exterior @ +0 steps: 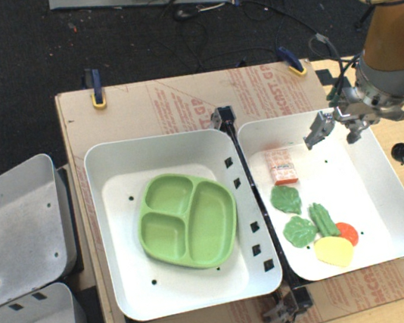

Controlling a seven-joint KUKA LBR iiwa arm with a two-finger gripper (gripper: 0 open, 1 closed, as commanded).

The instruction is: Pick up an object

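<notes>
Above the right bin's (pixel 390 187) far right corner hangs the gripper (pixel 337 130), carried by the grey arm (pixel 390 49) with its orange band, which enters from the right edge of the camera view. Its two dark fingers (pixel 318 131) spread apart, with white bin floor visible between them, and nothing sits in the gap. The gripper sits well apart from the objects, which lie toward the bin's left and near side.

Nearest the gripper is a small red and white box (pixel 282 166), lying flat close to the divider between the bins. Just below it lies a green leafy piece (pixel 286 199), and a second leafy piece (pixel 299 231) rests nearer the front. Beside that one a green stalk-like piece (pixel 323 219) lies at a slant, touching a red round piece (pixel 346 232) and a yellow piece (pixel 334 251), which cluster together at the bin's near side.

Across the divider, the left bin (pixel 130 284) holds a light green divided plate (pixel 187 220) with three compartments, resting flat and turned at an angle near the middle.

Both bins rest on a brown cardboard sheet (pixel 169 101) clamped at its far edge, with white panels (pixel 12 219) lying off to the left.
</notes>
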